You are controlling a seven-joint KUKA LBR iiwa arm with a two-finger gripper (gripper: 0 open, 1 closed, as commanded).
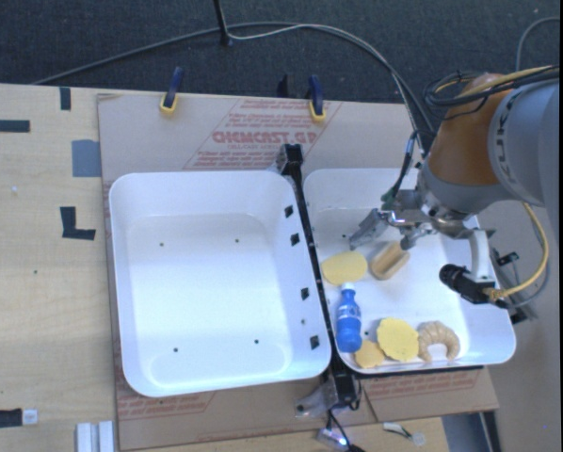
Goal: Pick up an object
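My gripper point(387, 233) hangs over the middle of the right bin point(357, 188), open, its two fingers spread wide apart with nothing between them. Just below it lies a tan bread roll point(387, 261), and left of that a flat yellow disc point(345, 268). Along the bin's left wall rests a blue bottle point(347, 319) with a white cap. At the near edge sit a small orange-yellow piece point(369, 354), a yellow round piece point(397, 339) and a pale croissant point(438, 339).
The left bin point(206, 281) stands beside the right one, with a black divider point(305, 252) and clips between them. Cables trail from the arm point(489, 149) on the right. Two clamps point(173, 92) hold the cardboard at the back.
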